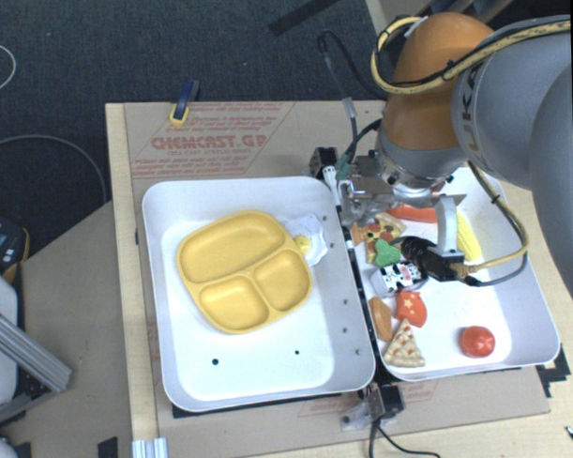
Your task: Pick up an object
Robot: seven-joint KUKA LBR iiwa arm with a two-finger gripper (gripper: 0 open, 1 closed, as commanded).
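The arm (479, 85) hangs over the right bin (524, 309), its gripper (398, 205) low among toy food at the bin's far left. Whether it is clenched or released, I cannot tell. The crowding is a risk: it may nudge neighbours or snag two. The carrot (415, 212) touching it lies left-to-right; the pizza slice (402, 345) points away, toward the gripper.

We saw toy food strewn in the right bin (530, 342): a red tomato (477, 341), a pizza slice (402, 345), a hot dog (381, 316), and a yellow corn cob (468, 236).
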